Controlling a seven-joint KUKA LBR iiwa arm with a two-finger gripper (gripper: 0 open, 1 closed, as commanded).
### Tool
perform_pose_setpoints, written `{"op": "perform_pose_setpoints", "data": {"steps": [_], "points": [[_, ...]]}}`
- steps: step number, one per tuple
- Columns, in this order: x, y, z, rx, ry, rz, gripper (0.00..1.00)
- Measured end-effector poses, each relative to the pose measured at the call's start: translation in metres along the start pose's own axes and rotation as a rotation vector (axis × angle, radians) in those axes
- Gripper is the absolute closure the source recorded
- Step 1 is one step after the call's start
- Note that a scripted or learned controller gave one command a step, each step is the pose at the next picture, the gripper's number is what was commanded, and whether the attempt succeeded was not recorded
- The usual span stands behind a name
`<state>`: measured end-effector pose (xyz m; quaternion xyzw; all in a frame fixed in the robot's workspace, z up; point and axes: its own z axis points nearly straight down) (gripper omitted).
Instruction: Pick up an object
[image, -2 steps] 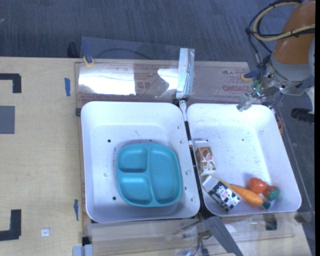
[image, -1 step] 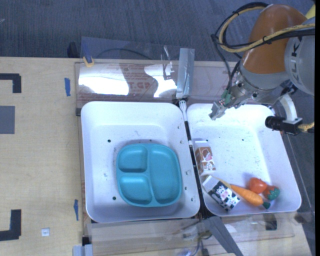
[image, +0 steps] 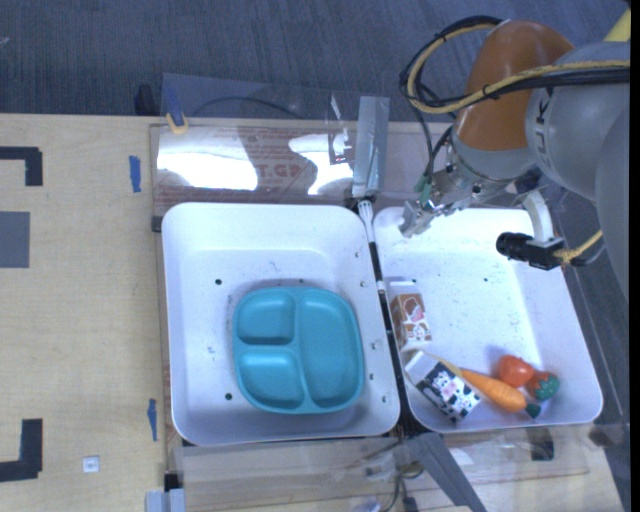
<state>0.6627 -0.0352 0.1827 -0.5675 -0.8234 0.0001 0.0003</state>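
— What is cut off or obscured at the upper right of the frame?
— The arm (image: 570, 110) is cropped by the right edge, and the gripper (image: 418, 218) is too small for its fingers to be made out.
— And lower down?
— The print on the small packet (image: 409, 316) cannot be read.

My end effector (image: 415, 220) hangs over the right bin's (image: 560, 290) far left corner. Near its front lie a carton (image: 450, 390), carrot (image: 490, 388) and tomato (image: 515, 369); a divided plate (image: 297, 347) sits in the left bin (image: 200, 250).
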Motion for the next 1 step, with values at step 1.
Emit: {"op": "perform_pose_setpoints", "data": {"steps": [1], "points": [[0.0525, 0.0258, -0.0658, -0.009, -0.005, -0.333, 1.0]]}}
